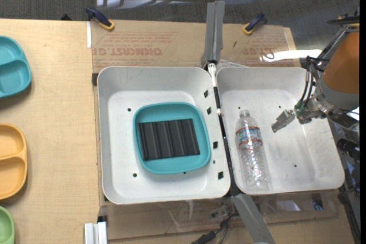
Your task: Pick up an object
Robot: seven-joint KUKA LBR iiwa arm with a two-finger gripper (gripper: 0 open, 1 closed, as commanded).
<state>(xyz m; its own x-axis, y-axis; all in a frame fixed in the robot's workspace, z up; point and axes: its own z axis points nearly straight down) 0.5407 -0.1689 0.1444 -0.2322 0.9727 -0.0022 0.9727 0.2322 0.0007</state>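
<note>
A clear plastic water bottle (251, 148) with a red and blue label lies lengthwise in the right bin (320, 177), cap toward the back. My gripper (281, 121) hangs over the same bin, to the right of the bottle's upper half and apart from it. Nothing shows between its fingers. In the left bin (114, 94) sits a teal tray (170, 138) with a dark ribbed insert.
The grey arm with its orange band (346, 68) comes in over the right bin's right wall. A teal plate (11, 70), an orange plate (10, 160) and a green one (4, 227) lie on the bench at the far left. Cardboard with clamps lies behind the bins.
</note>
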